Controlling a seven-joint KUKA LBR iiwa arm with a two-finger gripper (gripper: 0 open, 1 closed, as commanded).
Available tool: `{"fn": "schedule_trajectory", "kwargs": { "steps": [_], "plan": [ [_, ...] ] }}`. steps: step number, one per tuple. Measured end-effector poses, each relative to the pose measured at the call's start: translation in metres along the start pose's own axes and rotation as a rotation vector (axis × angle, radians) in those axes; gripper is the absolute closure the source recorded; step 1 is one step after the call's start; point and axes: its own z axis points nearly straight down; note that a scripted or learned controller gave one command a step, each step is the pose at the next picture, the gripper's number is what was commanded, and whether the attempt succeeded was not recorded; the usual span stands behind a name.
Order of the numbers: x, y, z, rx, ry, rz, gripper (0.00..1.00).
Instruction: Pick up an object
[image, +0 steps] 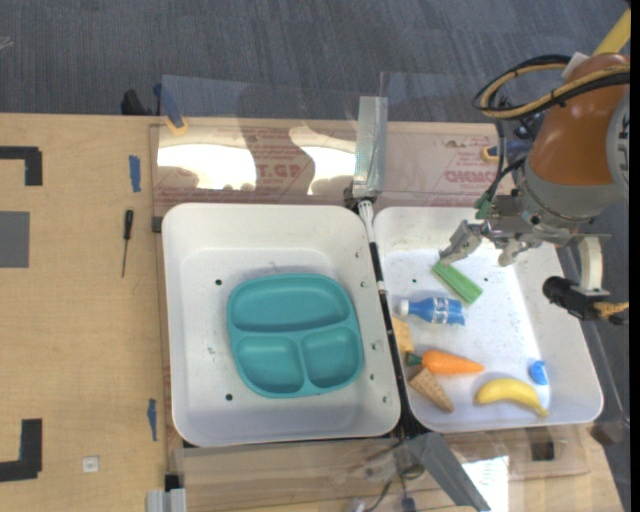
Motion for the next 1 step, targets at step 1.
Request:
{"fn": "schedule_trajectory", "kwargs": {
  "steps": [1],
  "plan": [
    [0.0171,-0.0098,0.0139,0.002,0.001,0.139,0.00]
  ]
}}
